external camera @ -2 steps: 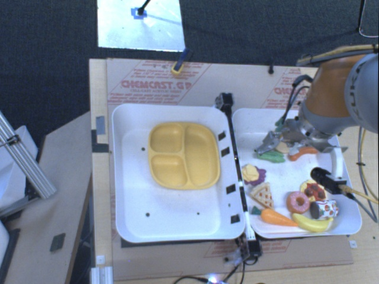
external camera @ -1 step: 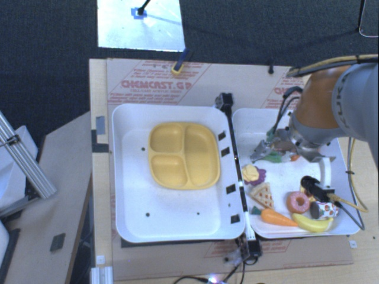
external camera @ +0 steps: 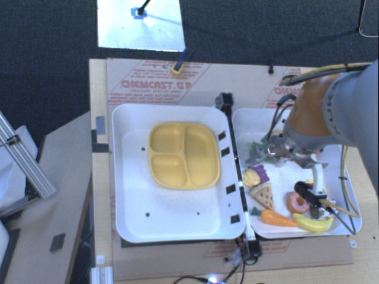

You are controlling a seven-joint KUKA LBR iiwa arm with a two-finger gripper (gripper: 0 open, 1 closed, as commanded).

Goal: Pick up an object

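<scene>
My gripper is low in the left part of the right bin, on the grey arm with its orange band. A green item lies partly hidden right at the gripper. Just below the gripper is a purple bunch of grapes with a yellow piece beside it. Along the bin's front lie a pizza slice, an orange carrot, a pink donut and a yellow banana. Nothing shows as lifted.
The left bin holds a yellow divided plate. A black-clipped wall separates the bins. A black cable end hangs over the donut. A shiny panel lies beyond the bench.
</scene>
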